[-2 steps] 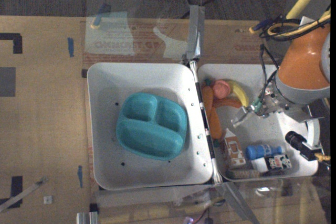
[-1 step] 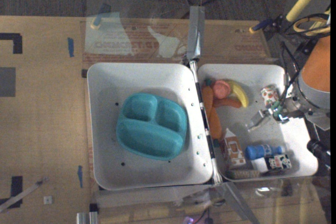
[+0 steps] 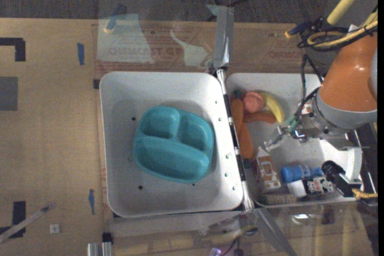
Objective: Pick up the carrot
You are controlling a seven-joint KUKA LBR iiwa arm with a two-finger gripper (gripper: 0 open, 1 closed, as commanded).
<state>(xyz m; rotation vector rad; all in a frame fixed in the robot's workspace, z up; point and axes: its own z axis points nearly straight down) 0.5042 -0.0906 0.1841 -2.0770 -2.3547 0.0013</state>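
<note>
The carrot (image 3: 242, 129) is long and orange and lies along the left wall of the right bin (image 3: 300, 82), running from the back toward the front. My gripper (image 3: 277, 138) hangs over the middle of that bin, a short way right of the carrot and apart from it. Nothing shows in its grasp. The grey arm with its orange band (image 3: 354, 78) reaches in from the right.
Behind the carrot lie a pink-red item (image 3: 254, 100), a yellow banana (image 3: 275, 108) and a brown piece (image 3: 259, 119). At the front of the right bin are a small carton (image 3: 267, 172), a blue bottle (image 3: 299, 174) and a printed pack (image 3: 316, 184). The left bin (image 3: 120, 93) holds a teal divided plate (image 3: 174, 144).
</note>
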